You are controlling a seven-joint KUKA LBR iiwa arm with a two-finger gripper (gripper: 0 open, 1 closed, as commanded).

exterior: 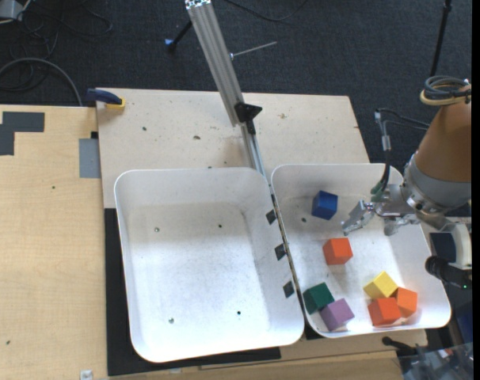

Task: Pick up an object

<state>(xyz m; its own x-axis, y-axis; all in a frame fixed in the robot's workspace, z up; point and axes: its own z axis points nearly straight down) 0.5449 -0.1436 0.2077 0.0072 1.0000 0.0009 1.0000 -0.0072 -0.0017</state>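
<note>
The right bin [295,182] holds several small blocks. A blue cube [325,204] lies near its back, and an orange cube [337,251] sits in the middle. Along the front are a green cube [318,297], a purple cube [337,313], a yellow cube [380,285] and two orange blocks [385,311] [406,300]. My gripper [376,222] hovers over the right half of this bin, to the right of the blue cube and up-right of the middle orange cube. Its fingers [355,221] are spread open with nothing between them.
The left bin [137,212] stands beside the right one, with a divider and black clips [278,250] between them. A slanted aluminium rail [220,62] rises behind the bins. The arm's orange band [450,145] fills the right side.
</note>
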